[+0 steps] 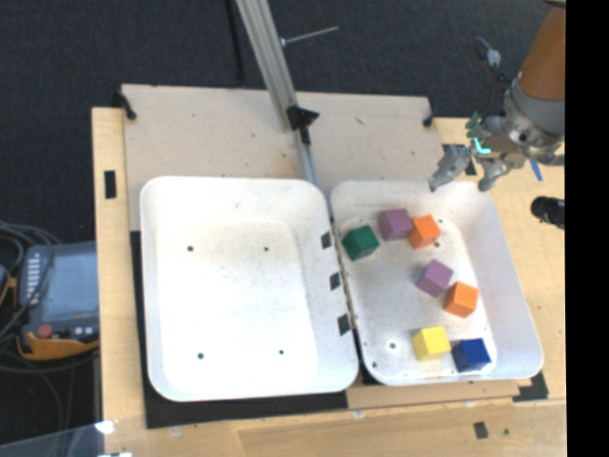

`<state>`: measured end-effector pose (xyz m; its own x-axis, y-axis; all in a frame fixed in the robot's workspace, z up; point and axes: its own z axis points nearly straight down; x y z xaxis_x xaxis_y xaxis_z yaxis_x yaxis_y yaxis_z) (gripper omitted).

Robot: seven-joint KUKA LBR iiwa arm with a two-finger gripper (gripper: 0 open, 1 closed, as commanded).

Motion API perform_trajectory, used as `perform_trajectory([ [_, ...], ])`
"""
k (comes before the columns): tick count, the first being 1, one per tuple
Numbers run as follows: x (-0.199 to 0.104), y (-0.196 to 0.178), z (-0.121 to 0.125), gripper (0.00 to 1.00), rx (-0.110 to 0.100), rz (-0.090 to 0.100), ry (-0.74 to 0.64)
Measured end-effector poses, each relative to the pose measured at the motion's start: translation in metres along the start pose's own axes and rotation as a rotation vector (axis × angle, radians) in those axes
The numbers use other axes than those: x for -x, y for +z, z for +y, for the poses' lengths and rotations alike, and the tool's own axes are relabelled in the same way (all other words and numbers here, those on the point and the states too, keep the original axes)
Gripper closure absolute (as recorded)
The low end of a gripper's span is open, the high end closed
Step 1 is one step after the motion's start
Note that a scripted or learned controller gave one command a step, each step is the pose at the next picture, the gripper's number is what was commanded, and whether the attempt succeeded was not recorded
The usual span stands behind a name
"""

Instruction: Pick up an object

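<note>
We see the claw [468, 171] at the upper right, hanging over the far rim of the right bin [509, 284], w/ the grey wrist and orange band of the arm [544, 65] above it. Its two fingers [445, 171] are spread apart, approx. fully open, and nothing sits between them.

All the blocks lie in the right bin, none touching the claw. Nearest to it we find a purple block [395, 223] and an orange block [424, 229] side by side, touching or nearly so, w/ a green block [360, 243] just left of them near the bin's left wall. Mid-bin sit a second purple block [436, 277] and a second orange block [461, 299], close together. At the near end a yellow block [431, 342] and a blue block [471, 354] rest next to each other.

The left bin [152, 255] sits beside it on the worktop [109, 255]. A metal rail [266, 46] slants down from the top to the gap betw. the bins.
</note>
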<state>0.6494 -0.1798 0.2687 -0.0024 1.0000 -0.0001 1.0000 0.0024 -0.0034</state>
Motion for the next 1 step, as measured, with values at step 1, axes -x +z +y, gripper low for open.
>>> perform_trajectory([
  [1, 0.0002, -0.0025, 0.0006, 0.00, 0.003, -0.002, -0.003],
])
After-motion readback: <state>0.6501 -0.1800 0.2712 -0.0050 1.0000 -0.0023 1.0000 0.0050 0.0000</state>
